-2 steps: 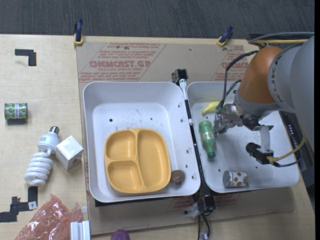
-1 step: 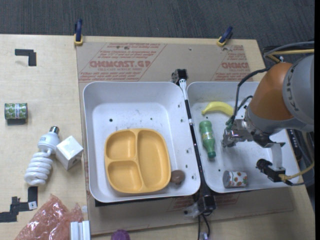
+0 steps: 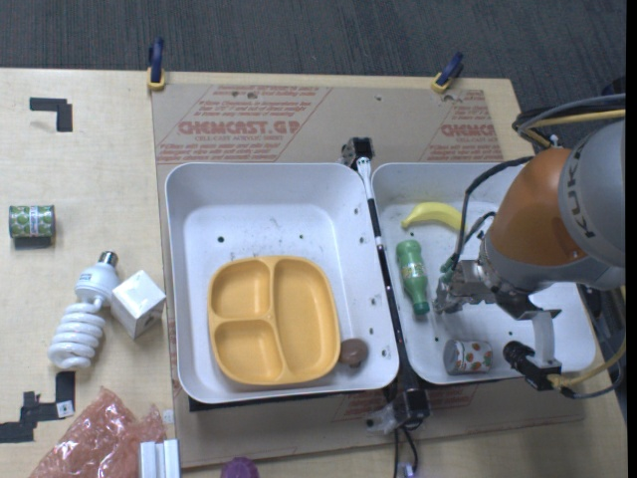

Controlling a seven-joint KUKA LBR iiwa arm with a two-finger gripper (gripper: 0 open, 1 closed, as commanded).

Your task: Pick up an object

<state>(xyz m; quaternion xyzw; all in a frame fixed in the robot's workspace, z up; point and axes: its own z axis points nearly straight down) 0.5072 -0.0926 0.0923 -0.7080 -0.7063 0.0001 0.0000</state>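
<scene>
- Setting: a robotics lab test bench — not a home or a shop.
- Base: a protective-film sheet printed "CHEMCAST" [image 3: 239,125], fixed by blue clamps [image 3: 155,65].
- Fixtures: two white bins [image 3: 189,297] side by side, with black corner marks [image 3: 52,112] on the bench.
- Equipment: a grey-and-orange industrial arm [image 3: 542,222] with exposed cables.
- Floor: dark carpet [image 3: 299,13].
</scene>
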